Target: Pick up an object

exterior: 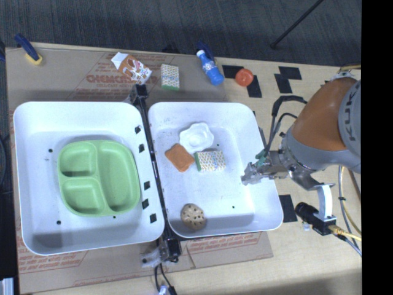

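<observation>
At about nine o'clock the left bin [37, 118] holds a green divided plate [98, 177], lying flat near its middle. Behind it on the surface [73, 82], toward eleven o'clock, lie a blue and yellow clamp [28, 49] and a crumpled snack wrapper [131, 68], with a small patterned box [169, 77] just beside it. At twelve o'clock a blue bottle [210, 68] lies on its side, and an orange ball [244, 77] sits near it.

The right bin [236, 118], touching the left one along a black seam, holds four things. A white fried-egg toy [196, 136] lies toward the back; an orange bread-like piece [179, 157] sits at its seven o'clock, just beside a speckled sponge block [210, 161]. A brown cookie [192, 216] rests well apart from them near the front wall, at six o'clock.

At three o'clock the claw [253, 174] hangs over the right edge of the right bin, apart from all four items, with nothing between its fingers; whether it is open or closed I cannot tell. The grey arm with its orange band [322, 118] rises behind it.
</observation>
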`<state>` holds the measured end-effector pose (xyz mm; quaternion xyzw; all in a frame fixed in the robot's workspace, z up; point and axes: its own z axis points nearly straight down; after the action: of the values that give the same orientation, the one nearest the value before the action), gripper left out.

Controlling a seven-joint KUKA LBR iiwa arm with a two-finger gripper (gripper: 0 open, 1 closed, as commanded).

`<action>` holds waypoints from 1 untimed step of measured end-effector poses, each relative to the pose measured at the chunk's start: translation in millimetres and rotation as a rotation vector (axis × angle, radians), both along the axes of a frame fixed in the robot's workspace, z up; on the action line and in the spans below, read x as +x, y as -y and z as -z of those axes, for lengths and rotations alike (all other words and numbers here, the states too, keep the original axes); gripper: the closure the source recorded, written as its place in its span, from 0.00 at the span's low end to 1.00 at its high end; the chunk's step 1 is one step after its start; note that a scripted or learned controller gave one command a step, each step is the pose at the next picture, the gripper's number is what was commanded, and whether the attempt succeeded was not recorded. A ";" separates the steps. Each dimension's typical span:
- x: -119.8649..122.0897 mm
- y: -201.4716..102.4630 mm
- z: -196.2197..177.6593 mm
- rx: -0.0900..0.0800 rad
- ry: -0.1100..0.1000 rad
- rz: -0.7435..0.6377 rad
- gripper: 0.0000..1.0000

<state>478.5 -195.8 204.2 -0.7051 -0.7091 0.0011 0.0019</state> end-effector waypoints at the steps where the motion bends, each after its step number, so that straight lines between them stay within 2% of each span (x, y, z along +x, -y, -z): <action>1: 0.1 0.0 -0.1 0.000 0.000 0.000 0.00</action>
<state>478.6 -195.8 204.3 -0.7051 -0.7091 0.0009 0.0018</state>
